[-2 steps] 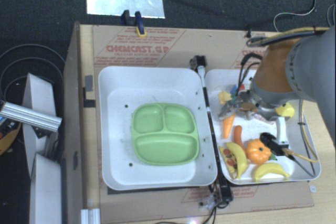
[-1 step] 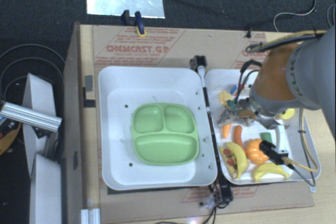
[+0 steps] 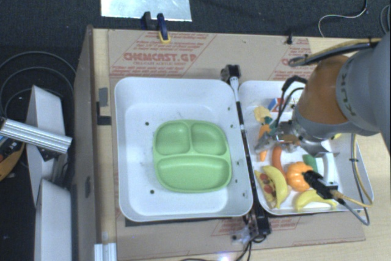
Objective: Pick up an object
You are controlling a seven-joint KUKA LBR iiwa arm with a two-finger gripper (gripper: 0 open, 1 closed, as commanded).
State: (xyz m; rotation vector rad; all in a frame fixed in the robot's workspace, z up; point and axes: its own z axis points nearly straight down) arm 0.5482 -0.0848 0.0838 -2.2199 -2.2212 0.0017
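Item 1. Left bin (image 3: 122, 131): white, shallow. It holds one green plate (image 3: 192, 156) with three compartments, set near the middle and lying flat.

Item 2. Right bin (image 3: 252, 92): white, shallow, touching the left bin along a shared rim. All the loose toy food lies here, crowded in the near half.
- Spotted banana (image 3: 275, 184): yellow with brown marks, near the bin's left wall, at the front.
- Second banana (image 3: 310, 200): plain yellow, along the front wall, right of the first.
- Orange fruit (image 3: 297, 173): round, between the two bananas and just behind them.
- Red stick (image 3: 277, 158): an oblong red-orange piece, upright in the view, just beside the orange fruit on its left.
- Green piece (image 3: 309, 160): small, just behind the orange fruit, partly under the arm.
- Yellow piece (image 3: 263, 113) and small orange piece (image 3: 264, 129): farther back, near the left wall; their kinds cannot be told.

Item 3. Arm (image 3: 360, 88): grey with an orange band, entering from the right and covering the right bin's far right part.

Item 4. Gripper (image 3: 266, 143): low over the right bin, just behind the red stick and in front of the small orange piece. Whether the claw is apart or together cannot be told, and nothing is seen clamped in it.

Item 5. Cardboard (image 3: 183, 49): brown sheet with red lettering, under both bins.
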